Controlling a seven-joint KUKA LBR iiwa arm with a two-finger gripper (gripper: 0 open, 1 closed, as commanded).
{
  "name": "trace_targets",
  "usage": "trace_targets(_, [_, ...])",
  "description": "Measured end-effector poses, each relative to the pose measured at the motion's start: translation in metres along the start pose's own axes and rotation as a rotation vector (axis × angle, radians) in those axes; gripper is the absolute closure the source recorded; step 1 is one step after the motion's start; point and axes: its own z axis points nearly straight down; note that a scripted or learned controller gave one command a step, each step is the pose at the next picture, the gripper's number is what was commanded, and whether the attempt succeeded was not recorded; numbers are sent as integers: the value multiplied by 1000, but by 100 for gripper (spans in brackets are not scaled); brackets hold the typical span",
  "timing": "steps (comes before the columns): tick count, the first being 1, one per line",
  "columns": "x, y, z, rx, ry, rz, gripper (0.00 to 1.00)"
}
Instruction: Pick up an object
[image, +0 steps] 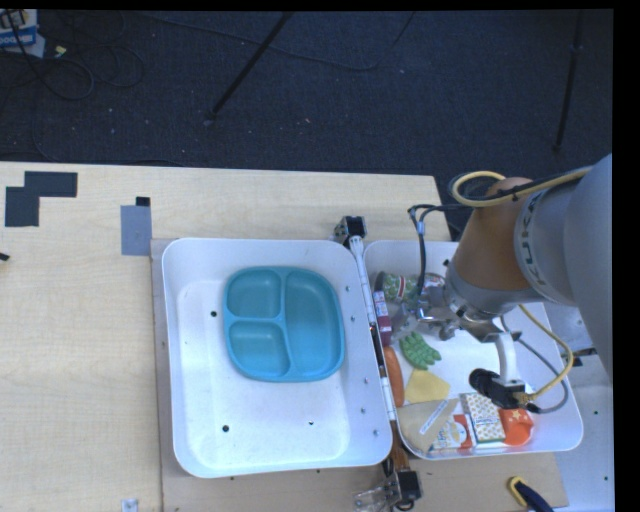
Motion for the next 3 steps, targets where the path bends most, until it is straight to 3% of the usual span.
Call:
trace_targets(1, [-40, 63, -1, 18, 14, -9, 0])
trace_targets(2, [-40, 62, -8, 24, 15, -10, 100])
trace_targets(3, [46, 38, -94, 18, 14, -11, 100])
